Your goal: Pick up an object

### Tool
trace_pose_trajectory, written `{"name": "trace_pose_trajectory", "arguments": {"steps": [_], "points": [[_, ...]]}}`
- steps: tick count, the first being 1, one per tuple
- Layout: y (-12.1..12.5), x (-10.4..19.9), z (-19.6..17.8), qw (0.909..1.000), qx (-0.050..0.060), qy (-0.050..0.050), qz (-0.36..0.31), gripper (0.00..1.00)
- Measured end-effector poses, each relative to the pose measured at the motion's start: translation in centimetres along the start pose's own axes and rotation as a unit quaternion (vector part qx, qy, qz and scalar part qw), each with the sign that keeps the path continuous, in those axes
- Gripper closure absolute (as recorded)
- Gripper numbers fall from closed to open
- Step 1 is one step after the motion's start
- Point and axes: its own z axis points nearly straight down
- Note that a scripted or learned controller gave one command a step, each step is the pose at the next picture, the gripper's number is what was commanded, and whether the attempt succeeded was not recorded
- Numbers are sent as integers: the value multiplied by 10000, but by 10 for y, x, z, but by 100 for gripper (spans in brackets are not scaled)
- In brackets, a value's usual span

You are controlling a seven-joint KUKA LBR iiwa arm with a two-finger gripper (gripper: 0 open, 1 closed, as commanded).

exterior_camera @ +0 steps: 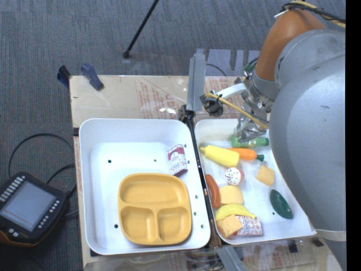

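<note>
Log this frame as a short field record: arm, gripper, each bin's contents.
arm: grey, orange band, reaching in from the right over the right bin
gripper: low at the right bin's far end, above a green item
left bin: yellow divided tray, small red-and-white carton
right bin: corn cob, carrot, sausage, banana, dark green leaf shape, cheese pieces
beside bench: teach pendant on the floor

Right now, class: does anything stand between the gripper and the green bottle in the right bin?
Nothing visible does. The gripper hangs right over the green bottle at the back of the right bin. The carrot lies beside the bottle, nearer the camera.
</note>
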Motion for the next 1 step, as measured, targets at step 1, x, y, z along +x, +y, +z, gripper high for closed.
{"name": "trace_pose_trajectory", "arguments": {"steps": [1], "points": [[21,-51,-10,10000,-48,38,-5,100]]}}
